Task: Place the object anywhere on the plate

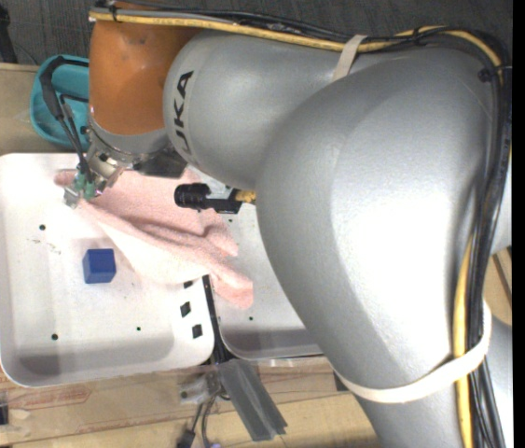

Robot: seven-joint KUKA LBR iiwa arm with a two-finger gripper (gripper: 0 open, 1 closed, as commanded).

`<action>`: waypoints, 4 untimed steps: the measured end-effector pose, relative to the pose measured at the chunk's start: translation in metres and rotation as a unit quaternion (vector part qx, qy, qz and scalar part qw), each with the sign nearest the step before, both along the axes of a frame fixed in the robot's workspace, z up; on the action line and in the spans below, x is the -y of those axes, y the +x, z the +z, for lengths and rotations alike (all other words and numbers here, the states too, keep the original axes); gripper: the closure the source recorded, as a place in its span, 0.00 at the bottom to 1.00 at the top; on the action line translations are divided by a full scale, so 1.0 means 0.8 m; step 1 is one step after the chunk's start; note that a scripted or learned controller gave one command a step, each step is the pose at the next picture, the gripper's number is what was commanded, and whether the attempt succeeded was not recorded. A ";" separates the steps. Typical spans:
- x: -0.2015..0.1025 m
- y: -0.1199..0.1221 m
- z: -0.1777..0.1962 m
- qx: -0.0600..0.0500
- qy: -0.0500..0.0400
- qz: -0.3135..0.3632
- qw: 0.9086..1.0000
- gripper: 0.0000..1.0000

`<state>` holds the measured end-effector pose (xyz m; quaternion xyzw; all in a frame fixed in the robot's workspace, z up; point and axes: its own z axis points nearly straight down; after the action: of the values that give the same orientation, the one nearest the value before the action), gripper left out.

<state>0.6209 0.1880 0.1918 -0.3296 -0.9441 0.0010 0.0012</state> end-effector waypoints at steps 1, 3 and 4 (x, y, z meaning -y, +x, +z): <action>0.018 0.018 0.026 0.001 0.000 -0.017 1.000 1.00; 0.040 0.012 0.016 0.000 0.000 0.121 0.993 1.00; 0.027 0.000 0.059 0.002 0.000 0.146 0.989 1.00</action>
<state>0.6211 0.1664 0.2390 -0.1887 -0.9820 0.0001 -0.0011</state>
